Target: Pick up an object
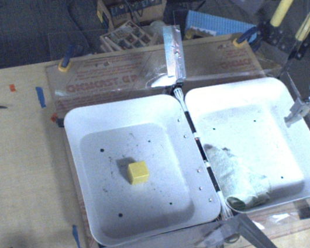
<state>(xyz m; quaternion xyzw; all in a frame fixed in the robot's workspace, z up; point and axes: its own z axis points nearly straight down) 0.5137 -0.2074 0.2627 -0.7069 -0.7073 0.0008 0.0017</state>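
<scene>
A small yellow block [138, 172] lies on the floor of the left bin [85, 132], a little left of its middle. A rolled grey-white cloth [235, 176] lies in the right bin [269, 100], along its left wall and reaching down to the front left corner. Nothing is touching either object.
A raised divider [198, 148] separates the two bins. A small grey metal fitting with teal wires [305, 107] sticks in over the right bin's right rim. Clamps, boxes and cables crowd the bench behind the bins. A metal strut [255, 238] crosses below the front edge.
</scene>
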